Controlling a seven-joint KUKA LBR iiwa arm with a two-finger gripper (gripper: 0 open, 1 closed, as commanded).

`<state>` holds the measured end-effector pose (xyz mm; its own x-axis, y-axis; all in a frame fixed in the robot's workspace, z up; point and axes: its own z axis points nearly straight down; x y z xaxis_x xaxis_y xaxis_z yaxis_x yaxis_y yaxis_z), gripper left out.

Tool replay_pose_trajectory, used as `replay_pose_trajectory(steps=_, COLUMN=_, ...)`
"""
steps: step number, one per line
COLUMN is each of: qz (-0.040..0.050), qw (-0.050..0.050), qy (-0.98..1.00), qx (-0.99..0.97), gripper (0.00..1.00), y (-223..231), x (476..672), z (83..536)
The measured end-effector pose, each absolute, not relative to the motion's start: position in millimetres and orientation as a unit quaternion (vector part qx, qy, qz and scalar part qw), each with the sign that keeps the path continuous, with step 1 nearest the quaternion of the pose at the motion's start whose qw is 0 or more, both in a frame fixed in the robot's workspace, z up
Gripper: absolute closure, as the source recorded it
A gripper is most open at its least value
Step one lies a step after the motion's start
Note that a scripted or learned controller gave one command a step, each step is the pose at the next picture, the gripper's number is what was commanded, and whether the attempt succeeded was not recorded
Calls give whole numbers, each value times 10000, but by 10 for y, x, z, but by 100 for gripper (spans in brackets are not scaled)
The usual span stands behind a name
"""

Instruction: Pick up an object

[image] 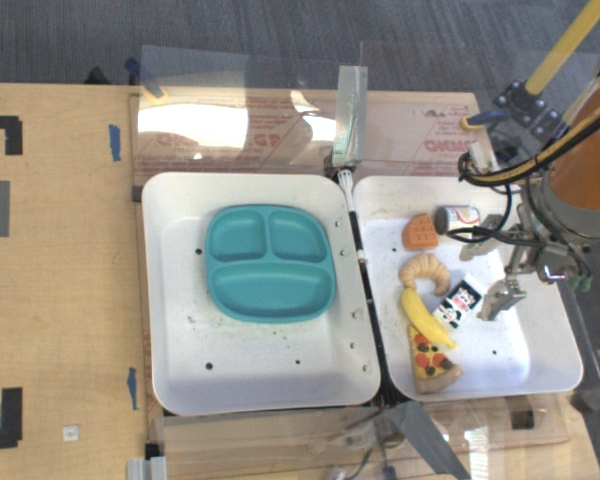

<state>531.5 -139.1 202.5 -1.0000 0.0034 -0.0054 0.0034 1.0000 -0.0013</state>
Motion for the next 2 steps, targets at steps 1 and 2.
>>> replay_pose_trajectory(steps=1, qz=-31, qw=102, qy=9918, qx=-1270, gripper=0, y=-1022, x=5063, z=938)
replay_pose_trajectory(steps=2, qz=-44, qw=123, qy=9918, qx=-1275, gripper=100, y=-1023, x=5078, z=1051)
